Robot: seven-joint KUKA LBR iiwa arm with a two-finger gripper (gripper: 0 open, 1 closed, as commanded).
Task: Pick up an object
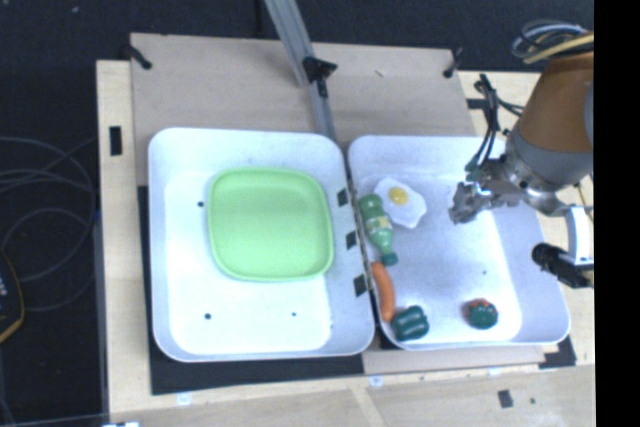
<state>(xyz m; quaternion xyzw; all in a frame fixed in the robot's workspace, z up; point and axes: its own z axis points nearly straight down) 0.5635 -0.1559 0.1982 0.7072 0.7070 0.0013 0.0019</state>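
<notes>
The pincer (465, 206), grip state impossible to tell, hangs over the right bin (520, 255); the fried egg (401, 200) lies just left.

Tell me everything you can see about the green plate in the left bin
The green plate is pale green, squarish with rounded corners and a raised rim, and looks like smooth plastic. It lies flat and face up on the floor of the left bin, roughly central, slightly toward the back. Nothing rests on it, and it touches neither wall.
</notes>
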